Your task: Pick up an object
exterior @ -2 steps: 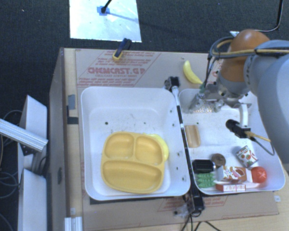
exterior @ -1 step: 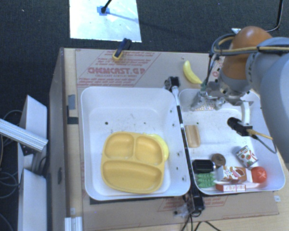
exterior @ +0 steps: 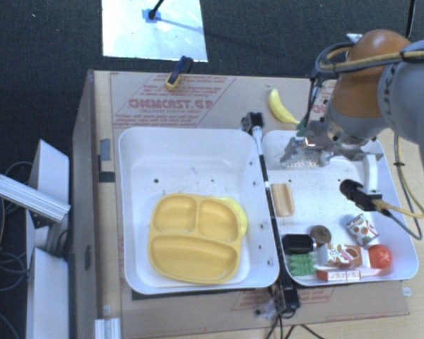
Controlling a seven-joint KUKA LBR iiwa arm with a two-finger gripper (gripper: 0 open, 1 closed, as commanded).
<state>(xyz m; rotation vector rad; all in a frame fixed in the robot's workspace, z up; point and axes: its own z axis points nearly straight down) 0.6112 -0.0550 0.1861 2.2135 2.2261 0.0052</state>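
The gripper (exterior: 305,149) is hanging over the far end of the right bin (exterior: 403,249); its grip cannot be judged here. Loose objects are lying in that bin's near end: a tomato (exterior: 380,256), a small carton (exterior: 362,228), a black block (exterior: 297,244), a tan bar (exterior: 283,199). A yellow divided tray (exterior: 195,237) is occupying the left bin (exterior: 138,189). A banana (exterior: 280,108) is resting on the cardboard bench top (exterior: 219,97), with dark carpet (exterior: 42,48) surrounding it.

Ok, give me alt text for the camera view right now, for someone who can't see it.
The grey arm's gripper hangs over the far end of the right bin, whose near end holds a red tomato, a brown disc, a black block and small cartons. The left bin holds a yellow divided tray; a banana lies on the bench behind.
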